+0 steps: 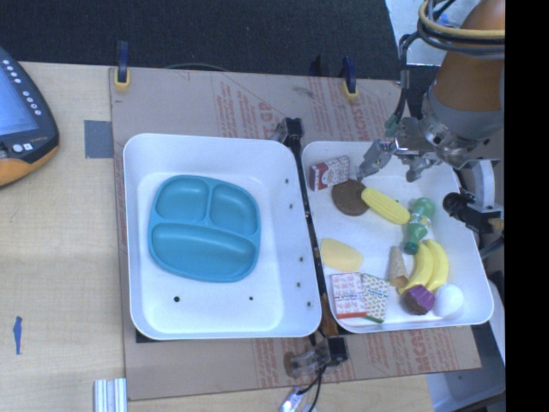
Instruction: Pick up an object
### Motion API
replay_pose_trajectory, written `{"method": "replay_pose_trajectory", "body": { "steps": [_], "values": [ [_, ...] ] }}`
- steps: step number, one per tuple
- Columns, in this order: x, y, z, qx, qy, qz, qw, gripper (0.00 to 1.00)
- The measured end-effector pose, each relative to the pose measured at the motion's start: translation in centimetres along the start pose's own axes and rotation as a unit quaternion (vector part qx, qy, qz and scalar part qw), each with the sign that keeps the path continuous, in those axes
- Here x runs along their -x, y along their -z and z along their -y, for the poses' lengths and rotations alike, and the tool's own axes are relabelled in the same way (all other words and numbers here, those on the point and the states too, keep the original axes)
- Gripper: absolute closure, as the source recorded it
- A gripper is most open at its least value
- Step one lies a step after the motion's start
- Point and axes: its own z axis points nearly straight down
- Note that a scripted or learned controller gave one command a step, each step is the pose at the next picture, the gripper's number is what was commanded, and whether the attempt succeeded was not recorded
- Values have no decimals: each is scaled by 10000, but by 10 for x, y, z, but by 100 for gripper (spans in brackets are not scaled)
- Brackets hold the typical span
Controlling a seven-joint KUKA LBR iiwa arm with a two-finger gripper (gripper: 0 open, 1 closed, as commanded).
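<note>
Leftmost on the wooden bench (60, 256), a handheld pendant (21, 110); then cardboard (214, 101) under a white bin (137, 230) holding a blue divided plate (206, 228). Right bin (480, 303) crowded: brown disc (349, 197), corn cob (384, 205), banana (429, 266) packed close. Gripper (395, 160) poised over the bin's far rim, open, gripping nothing. Likely trouble: nudging neighbours, closing on two, or slipping off rounded plastic.
</note>
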Motion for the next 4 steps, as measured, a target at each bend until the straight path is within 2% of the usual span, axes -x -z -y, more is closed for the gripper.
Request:
{"method": "replay_pose_trajectory", "body": {
  "steps": [1,2,3,4],
  "values": [
    [44,-41,2,-23,-19,9,10000,0],
    [53,-157,-40,-2,5,1,10000,0],
    [53,-138,-42,28,15,6,10000,100],
    [53,-138,-41,24,16,6,10000,0]
  ]
}}
